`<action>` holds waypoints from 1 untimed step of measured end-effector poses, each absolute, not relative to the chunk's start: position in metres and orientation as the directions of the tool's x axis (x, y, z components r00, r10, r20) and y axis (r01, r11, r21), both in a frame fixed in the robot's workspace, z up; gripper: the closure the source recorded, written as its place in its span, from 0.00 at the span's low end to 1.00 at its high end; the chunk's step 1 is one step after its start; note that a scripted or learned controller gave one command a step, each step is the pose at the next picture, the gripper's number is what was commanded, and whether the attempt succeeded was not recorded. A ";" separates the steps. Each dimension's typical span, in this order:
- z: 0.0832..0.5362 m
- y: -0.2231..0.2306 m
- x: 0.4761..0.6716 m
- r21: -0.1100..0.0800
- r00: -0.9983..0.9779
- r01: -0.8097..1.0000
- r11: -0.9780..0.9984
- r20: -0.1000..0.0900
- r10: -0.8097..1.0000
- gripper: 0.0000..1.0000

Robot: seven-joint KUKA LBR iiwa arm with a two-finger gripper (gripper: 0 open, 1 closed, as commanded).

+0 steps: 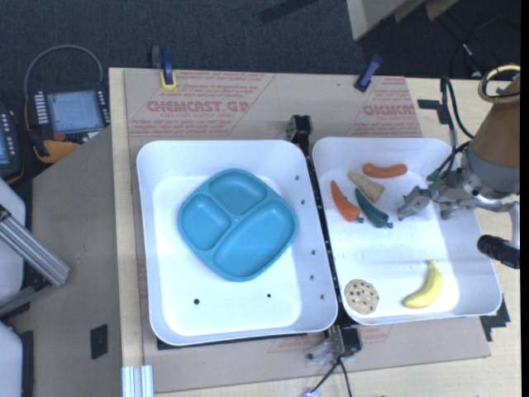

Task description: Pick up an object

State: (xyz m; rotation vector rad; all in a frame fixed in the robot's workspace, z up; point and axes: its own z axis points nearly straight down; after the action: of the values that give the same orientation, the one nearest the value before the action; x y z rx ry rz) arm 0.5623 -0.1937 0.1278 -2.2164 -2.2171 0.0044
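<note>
Spread apart, it seems, the metal gripper's [421, 200] jaws hover with nothing between them over the right white bin [463, 304], just beside the dark green pepper [374, 208]; yellow plastic banana [426, 288] lies nearer the front.

My table [248, 98] is covered with brown printed board. Dark blue-grey carpet [207, 15] lies beyond it. A handheld screen with a looped cable [74, 110] sits at the left.
</note>
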 end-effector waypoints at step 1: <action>0.082 -0.193 0.562 -0.005 0.000 1.000 0.000 0.002 1.000 0.00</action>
State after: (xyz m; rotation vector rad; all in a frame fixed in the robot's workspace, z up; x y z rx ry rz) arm 0.5617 -0.1930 0.0820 -2.2187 -2.2177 0.0028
